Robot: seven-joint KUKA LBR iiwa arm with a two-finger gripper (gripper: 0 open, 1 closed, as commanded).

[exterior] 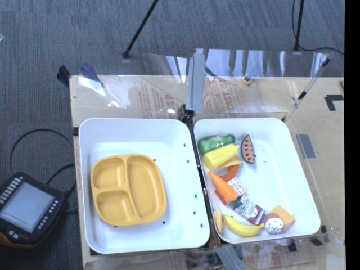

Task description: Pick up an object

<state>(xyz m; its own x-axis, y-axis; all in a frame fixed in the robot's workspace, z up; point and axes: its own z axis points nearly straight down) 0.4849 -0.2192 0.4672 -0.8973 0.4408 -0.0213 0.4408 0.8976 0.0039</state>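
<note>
Presently, pickable toy food is lying in the right bin (292, 151), crowded along its left wall: green bottle (216, 144), yellow block (220, 156), watermelon slice (247, 149), carrot (223, 188), banana (243, 227) (heaped loosely, probably as dropped). A yellow divided plate (129, 189) is sitting in the left bin (90, 136), both bins resting on the counter (129, 94). The gripper's state: I cannot tell.

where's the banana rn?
In the right bin, by its near edge: the banana lies below the carrot, left of the small white ball.
</note>
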